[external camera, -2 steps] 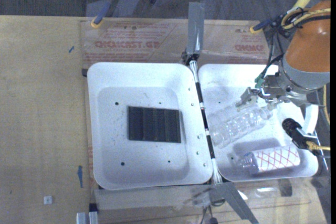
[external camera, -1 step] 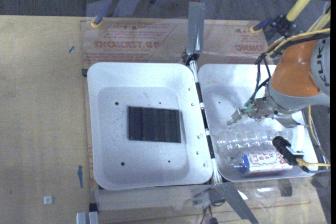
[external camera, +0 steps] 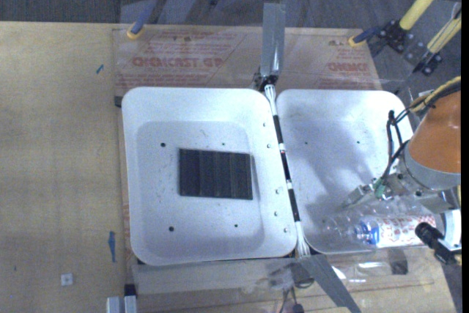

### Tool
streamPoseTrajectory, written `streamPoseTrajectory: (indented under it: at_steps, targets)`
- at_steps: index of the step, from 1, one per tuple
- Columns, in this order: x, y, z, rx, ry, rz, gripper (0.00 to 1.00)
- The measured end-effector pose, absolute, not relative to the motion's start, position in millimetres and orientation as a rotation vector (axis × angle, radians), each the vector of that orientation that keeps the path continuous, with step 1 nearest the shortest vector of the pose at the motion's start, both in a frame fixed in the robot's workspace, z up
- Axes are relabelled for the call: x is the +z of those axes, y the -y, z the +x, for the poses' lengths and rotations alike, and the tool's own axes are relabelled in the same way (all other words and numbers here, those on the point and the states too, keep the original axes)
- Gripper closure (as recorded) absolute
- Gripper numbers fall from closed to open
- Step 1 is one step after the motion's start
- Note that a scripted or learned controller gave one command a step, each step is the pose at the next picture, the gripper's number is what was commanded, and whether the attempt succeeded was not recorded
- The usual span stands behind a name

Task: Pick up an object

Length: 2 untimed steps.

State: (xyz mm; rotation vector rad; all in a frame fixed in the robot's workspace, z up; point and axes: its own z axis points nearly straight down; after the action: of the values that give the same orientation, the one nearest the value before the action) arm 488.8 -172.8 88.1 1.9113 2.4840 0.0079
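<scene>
Clear bottle, label text unreadable

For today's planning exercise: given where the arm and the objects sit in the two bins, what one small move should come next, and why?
Probably a short descent onto the clear plastic bottle with a blue cap, then closing. The gripper sits just above it in the right white bin, near the front wall, whereas the dark ribbed rectangular pad lies far off in the left white bin.

Open floor around the dark mat in the left bin. Right bin crowded near its lower right by the arm and a clear bottle.
</scene>
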Motion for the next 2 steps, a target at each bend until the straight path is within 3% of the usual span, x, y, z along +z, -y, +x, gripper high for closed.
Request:
streamPoseTrajectory:
  at_steps: [1, 2]
  targets:
    - [182, 113, 485.5, 0.002, -2.698, 1.601, 0.00]
    - [221, 163, 484.8, 0.001, -2.764, 1.482, 0.00]
